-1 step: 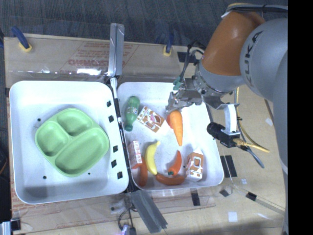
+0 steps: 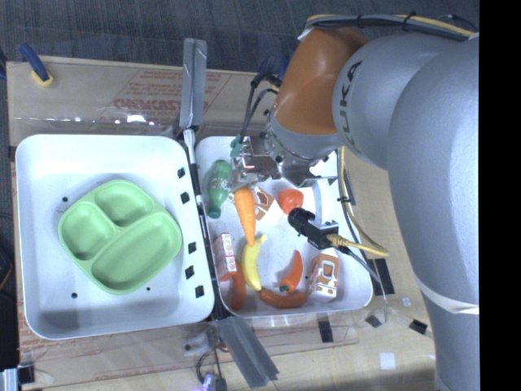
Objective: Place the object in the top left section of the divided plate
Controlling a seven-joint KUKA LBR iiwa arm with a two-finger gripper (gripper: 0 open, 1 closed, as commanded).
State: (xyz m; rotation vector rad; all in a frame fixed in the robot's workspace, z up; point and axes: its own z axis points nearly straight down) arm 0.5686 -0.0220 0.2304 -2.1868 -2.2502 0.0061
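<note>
The grey arm [image 2: 407, 137] reaches over the right bin [image 2: 358, 296]. In the left bin [image 2: 49, 316] lies the green divided plate [image 2: 120, 235]. The jaws [image 2: 248, 168] hang above the toy carrot [image 2: 245, 212]; whether they grip anything I cannot tell.

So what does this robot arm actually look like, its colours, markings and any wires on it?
The arm is thick, rounded and smooth, light grey, with a glossy orange band above the wrist. Dark KUKA lettering runs along the grey shell beside the band. Thin black and yellowish cables loop over and around the wrist. The gripper is a small metallic assembly.
</note>
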